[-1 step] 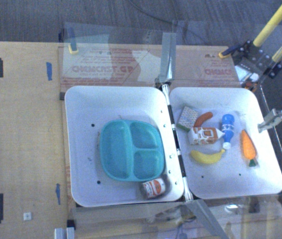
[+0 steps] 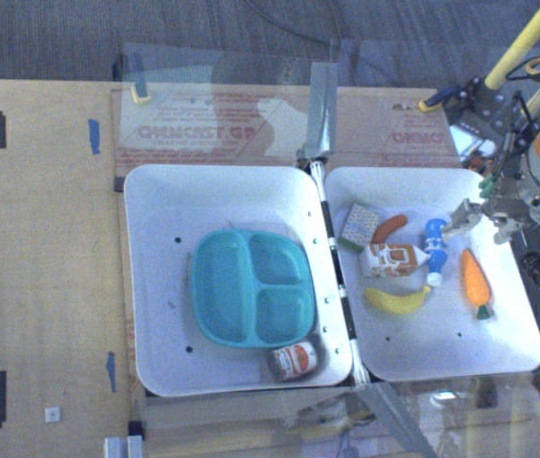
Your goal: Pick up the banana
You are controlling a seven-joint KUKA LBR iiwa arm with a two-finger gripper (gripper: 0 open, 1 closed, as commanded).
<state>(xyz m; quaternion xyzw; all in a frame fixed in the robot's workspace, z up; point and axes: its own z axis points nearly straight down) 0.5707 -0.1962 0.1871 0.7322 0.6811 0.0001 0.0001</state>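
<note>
The yellow banana [image 2: 399,300] lies flat in the right bin [image 2: 442,356], just below a small milk carton [image 2: 391,259]. My gripper [image 2: 483,220] hangs over the bin's upper right part, above the orange carrot [image 2: 476,280] and up and to the right of the banana. Its fingers are spread open with nothing between them. The banana is well apart from the gripper.
A red sausage [image 2: 389,227], a blue bottle [image 2: 434,243] and a grey packet [image 2: 359,224] crowd the right bin's top. The left bin [image 2: 155,208] holds a teal divided tray [image 2: 251,287] and a can [image 2: 294,361]. Bare bin floor lies below the banana.
</note>
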